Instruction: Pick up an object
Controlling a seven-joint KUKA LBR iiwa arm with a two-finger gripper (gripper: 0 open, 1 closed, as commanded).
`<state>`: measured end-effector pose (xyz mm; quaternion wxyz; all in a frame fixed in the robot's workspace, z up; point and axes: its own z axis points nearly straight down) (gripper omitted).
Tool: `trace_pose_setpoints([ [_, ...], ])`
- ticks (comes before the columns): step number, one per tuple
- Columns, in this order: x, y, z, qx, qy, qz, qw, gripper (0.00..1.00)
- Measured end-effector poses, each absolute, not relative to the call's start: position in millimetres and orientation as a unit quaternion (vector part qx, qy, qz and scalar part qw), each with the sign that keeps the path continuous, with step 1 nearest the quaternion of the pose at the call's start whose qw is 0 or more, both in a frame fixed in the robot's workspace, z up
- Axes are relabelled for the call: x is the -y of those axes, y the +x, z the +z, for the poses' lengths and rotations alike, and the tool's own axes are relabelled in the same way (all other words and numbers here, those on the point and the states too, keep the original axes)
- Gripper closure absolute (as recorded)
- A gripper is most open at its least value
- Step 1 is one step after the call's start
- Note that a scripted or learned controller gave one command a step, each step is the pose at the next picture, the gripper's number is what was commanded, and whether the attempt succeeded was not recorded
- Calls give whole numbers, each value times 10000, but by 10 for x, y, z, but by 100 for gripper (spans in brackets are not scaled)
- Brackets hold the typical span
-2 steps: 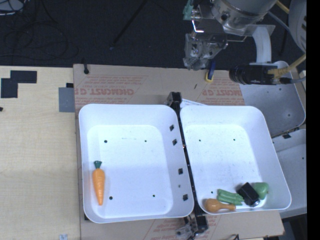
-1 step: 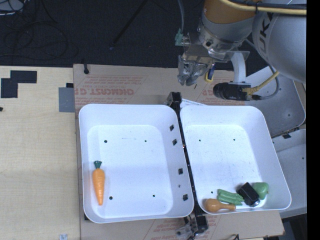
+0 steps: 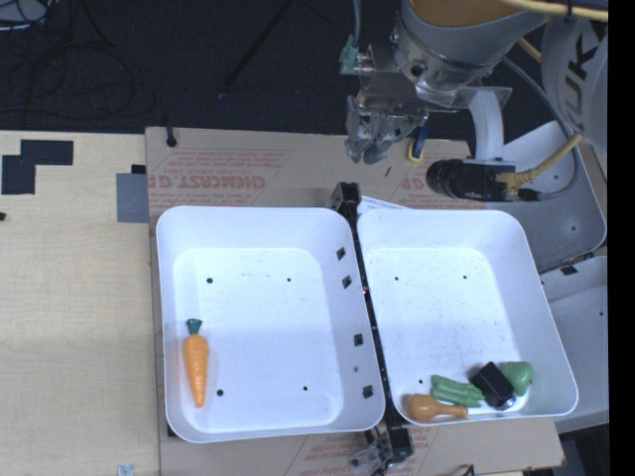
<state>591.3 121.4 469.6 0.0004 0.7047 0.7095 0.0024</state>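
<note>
Grey hand (image 3: 375, 147) hovers beyond both bins, grip state unreadable. Approach step, by my judgement: orange carrot (image 3: 195, 363) lies well below-left; descent needed.

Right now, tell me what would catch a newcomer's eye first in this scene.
The orange carrot stands out, lying alone in the near left corner of the left bin. Next comes the small cluster in the near right corner of the right bin: a green toy, a black block and a tan pear-shaped piece lying close together. Above the far edge of the bins hangs the gripper, holding nothing that shows.
</note>
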Motion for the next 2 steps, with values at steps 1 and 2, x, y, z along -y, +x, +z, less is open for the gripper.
trace_pose_setpoints([
  [1,-1754,6455,5413,-7088,7054,26,16,100],
  [2,-2448,6435,5365,-7094,7048,-14,-13,100],
])
